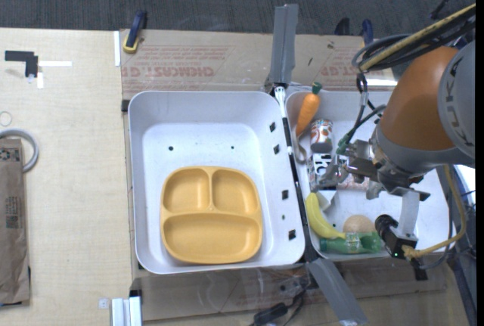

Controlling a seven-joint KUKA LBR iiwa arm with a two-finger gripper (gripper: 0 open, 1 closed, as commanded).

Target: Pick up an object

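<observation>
Nearest the viewpoint, a grey metal bracket [334,296] sits at the front edge of the bench, at the junction of the two bins. Directly behind it, along the front wall of the right bin [432,218], lies a green object [361,244]. A round beige item [358,225] rests touching its top edge. A yellow banana [318,217] curves along the left wall of this bin, with its lower end against the green object. The left bin [204,128] holds a yellow divided plate [213,215] in its front half; the plate lies flat, with two small compartments behind one large one. Past the banana, the gripper [330,175] is positioned low over the left-middle of the right bin. Whether it is open or closed cannot be told from this angle, and no object is seen in its grasp. The grey arm [423,105] with its orange band reaches in from the right and covers much of the right bin. Beyond the gripper, a small can [321,134] stands near the dividing wall. An orange carrot [306,111] lies in the back left corner, green end pointing rearward. A brown paper bag [11,218] rests on the bench well to the left. Brown cardboard [212,63] lies behind both bins, and a blue and yellow clamp [134,31] sits at its far left corner.
</observation>
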